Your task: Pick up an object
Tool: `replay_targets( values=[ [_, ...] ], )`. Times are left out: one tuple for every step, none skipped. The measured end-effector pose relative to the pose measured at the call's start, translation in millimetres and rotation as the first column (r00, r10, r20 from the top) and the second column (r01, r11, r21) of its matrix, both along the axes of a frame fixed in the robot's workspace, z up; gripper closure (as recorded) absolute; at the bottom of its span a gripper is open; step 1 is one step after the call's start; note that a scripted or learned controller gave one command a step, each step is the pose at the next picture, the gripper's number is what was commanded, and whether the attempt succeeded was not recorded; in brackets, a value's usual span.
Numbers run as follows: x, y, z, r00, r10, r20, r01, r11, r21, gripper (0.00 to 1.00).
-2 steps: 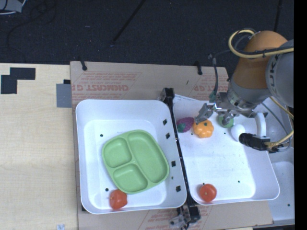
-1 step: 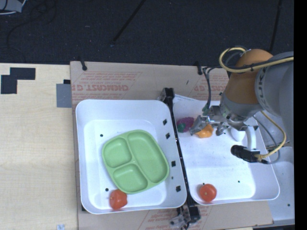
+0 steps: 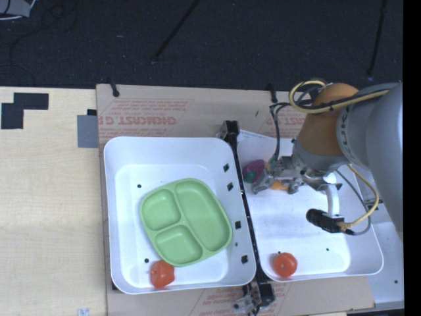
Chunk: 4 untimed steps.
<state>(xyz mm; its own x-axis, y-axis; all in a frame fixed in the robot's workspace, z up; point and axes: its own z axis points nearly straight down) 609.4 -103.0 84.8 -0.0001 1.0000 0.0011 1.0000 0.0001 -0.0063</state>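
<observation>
My gripper (image 3: 277,182) is low over the far left part of the right bin (image 3: 368,262), under the grey arm with its orange band (image 3: 327,120). A small orange object (image 3: 282,185) lies right at the gripper's tip; whether it is touched I cannot tell. A purple and green object (image 3: 252,171) lies just to the gripper's left, by the bin's wall. A red tomato (image 3: 285,264) rests near the right bin's front edge. In the left bin (image 3: 122,176) lie a green divided plate (image 3: 185,222) and another red tomato (image 3: 162,274) at the front.
A black divider (image 3: 240,203) runs between the two bins. A black part with a yellow cable (image 3: 327,220) hangs off the wrist over the middle of the right bin. Cardboard (image 3: 164,110) lies under both bins.
</observation>
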Motion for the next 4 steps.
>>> replay_targets(
  values=[
    [0, -1, 12, 1.0, -0.004, 0.001, 0.004, 1.0, 0.0, 1.0],
    [-2, -9, 73, 1.0, -0.006, 0.008, 0.006, 1.0, -0.002, 1.0],
    [-6, -14, 118, 1.0, -0.008, 0.008, 0.008, 1.0, -0.002, 1.0],
    [-6, -15, 150, 1.0, -0.003, 0.006, 0.003, 1.0, -0.001, 1.0]
  ],
)
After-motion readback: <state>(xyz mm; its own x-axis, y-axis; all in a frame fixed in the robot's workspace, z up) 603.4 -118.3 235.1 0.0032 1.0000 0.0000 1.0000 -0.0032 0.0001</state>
